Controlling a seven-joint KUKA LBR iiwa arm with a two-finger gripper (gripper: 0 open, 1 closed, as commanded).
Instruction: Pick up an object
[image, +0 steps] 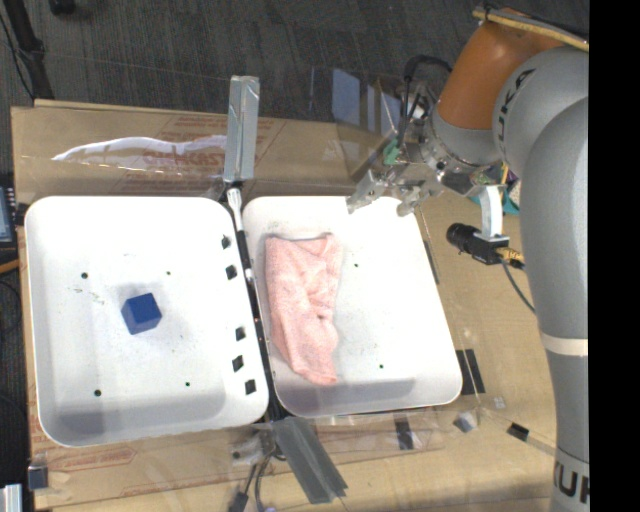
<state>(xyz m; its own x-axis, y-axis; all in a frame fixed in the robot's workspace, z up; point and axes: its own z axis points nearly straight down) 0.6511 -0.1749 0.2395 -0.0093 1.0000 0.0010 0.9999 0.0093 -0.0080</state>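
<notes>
A pink cloth lies crumpled lengthwise in the left part of the right bin. A small blue cube rests on the floor of the left bin. My gripper hangs above the right bin's far edge, up and to the right of the cloth and well apart from it. Its two fingers are spread, with nothing between them.
A grey divider strip with black clips runs between the two bins. The arm's orange band and grey body fill the right side. Cardboard lies behind the bins, with a clear plastic wrapper on it.
</notes>
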